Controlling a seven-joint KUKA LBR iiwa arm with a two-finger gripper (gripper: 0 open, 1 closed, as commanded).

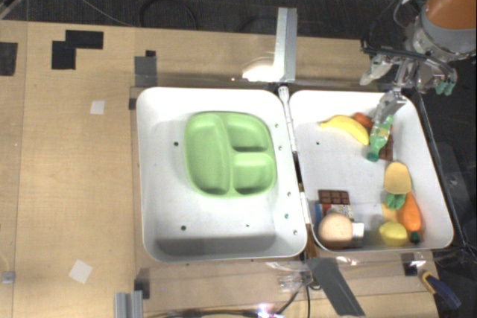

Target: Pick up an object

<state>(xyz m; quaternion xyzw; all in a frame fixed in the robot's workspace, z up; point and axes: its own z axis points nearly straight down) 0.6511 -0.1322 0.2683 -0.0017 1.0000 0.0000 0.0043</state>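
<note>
The pincer (387,109) hangs at one o'clock over the right bin (440,182), fingers apparently pinching a green bottle (378,141). It looks light, stiff and slippery; the neck offers the best hold.

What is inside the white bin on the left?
The left bin holds one green divided tray, lying flat, with nothing visible in its compartments. Whatever might lie under the tray is covered.
</note>
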